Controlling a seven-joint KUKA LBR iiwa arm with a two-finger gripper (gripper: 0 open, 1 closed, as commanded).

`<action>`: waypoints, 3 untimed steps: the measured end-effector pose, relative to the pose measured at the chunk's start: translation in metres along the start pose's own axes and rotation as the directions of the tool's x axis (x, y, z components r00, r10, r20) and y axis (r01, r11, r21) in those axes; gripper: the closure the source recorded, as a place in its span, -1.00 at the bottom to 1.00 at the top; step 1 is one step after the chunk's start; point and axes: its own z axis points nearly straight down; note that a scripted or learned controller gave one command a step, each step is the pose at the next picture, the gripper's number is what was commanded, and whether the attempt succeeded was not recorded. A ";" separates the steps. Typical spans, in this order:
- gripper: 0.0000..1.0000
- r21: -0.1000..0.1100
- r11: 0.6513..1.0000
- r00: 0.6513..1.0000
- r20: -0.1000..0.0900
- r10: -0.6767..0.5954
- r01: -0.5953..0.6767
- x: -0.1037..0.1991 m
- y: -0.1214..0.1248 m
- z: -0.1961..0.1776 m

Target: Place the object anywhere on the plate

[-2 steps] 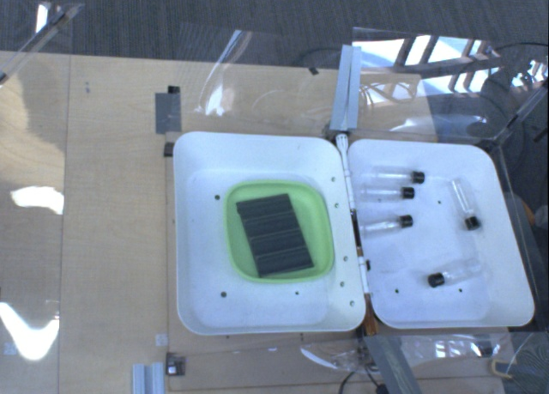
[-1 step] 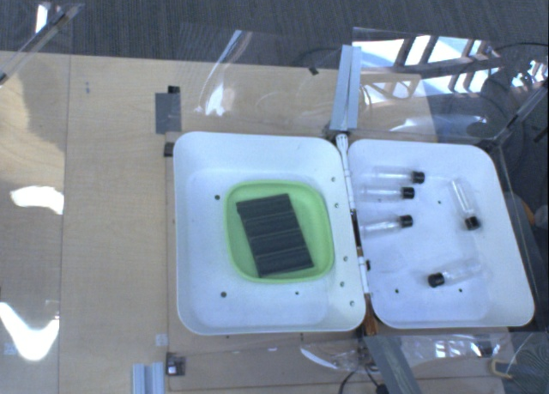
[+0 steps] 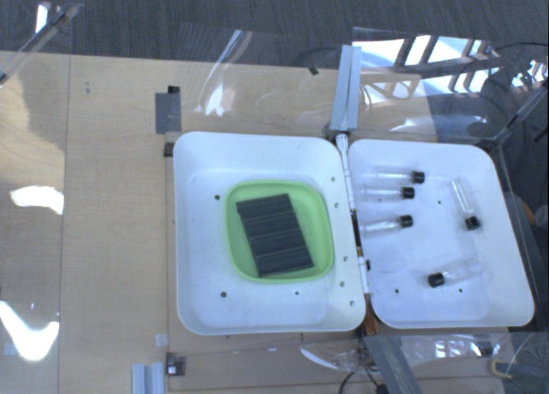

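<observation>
Now, dark ridged block lying on green plate, left bin, capped clear vials scattered in right bin.

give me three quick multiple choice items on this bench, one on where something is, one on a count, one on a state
1. Where does the green plate lie?
A. in the left bin
B. in the right bin
C. on the bare bench

2. How many clear tubes with black caps lie in the right bin?
A. two
B. five
C. eight

3. What state is the dark ribbed block in?
A. standing on end beside the plate
B. lying flat on the plate
C. hanging over the bin's rim

Answers:
1. A, the plate sits in the middle of the left bin.
2. B, five black caps show, each on a clear tube.
3. B, the block rests flat inside the plate's rim, a little askew.
</observation>
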 end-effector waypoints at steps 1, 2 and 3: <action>-1.00 0.000 1.000 1.000 0.000 0.000 0.000 0.000 0.000 0.000; -1.00 0.000 1.000 1.000 0.000 0.000 0.000 0.000 0.000 0.000; -1.00 0.006 1.000 1.000 0.005 0.004 -0.004 -0.001 -0.001 0.037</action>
